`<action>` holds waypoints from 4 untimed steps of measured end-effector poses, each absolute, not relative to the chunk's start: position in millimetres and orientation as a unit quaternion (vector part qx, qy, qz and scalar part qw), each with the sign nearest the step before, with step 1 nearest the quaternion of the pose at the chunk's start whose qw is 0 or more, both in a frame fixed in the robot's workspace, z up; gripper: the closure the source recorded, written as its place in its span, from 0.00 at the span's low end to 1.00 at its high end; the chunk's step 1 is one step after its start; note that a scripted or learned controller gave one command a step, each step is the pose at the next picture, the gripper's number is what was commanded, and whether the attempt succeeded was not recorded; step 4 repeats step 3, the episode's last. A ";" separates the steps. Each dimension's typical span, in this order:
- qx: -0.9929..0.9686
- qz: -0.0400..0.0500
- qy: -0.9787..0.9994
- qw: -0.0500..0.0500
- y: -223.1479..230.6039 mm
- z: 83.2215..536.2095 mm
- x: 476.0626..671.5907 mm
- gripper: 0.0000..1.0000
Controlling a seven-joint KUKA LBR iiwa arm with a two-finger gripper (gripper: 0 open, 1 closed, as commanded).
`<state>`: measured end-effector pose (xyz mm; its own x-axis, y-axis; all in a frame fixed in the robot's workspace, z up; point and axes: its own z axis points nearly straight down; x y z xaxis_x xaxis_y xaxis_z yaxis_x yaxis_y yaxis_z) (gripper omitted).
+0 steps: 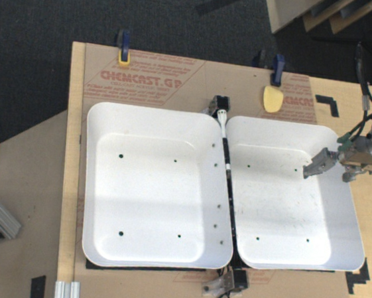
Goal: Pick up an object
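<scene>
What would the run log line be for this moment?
gripper: over right bin, upper right | held: nothing seen | yellow object: on board beyond bins

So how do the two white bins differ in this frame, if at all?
The right bin has the gripper over its far right part; the left bin has none of the arm above it. The left bin lies squarer to the board, while the right bin's near right corner juts past the board's edge. A small yellow object sits on the board just beyond the right bin. Both are shallow, white, with dark dots.
</scene>
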<state>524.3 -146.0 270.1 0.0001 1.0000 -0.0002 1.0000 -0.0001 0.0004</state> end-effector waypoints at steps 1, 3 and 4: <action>0.707 0.001 0.707 0.002 -146.1 280.9 525.0 1.00; 0.707 0.006 0.708 0.008 -52.9 488.2 579.8 1.00; 0.707 0.006 0.708 0.008 -52.9 488.2 579.8 1.00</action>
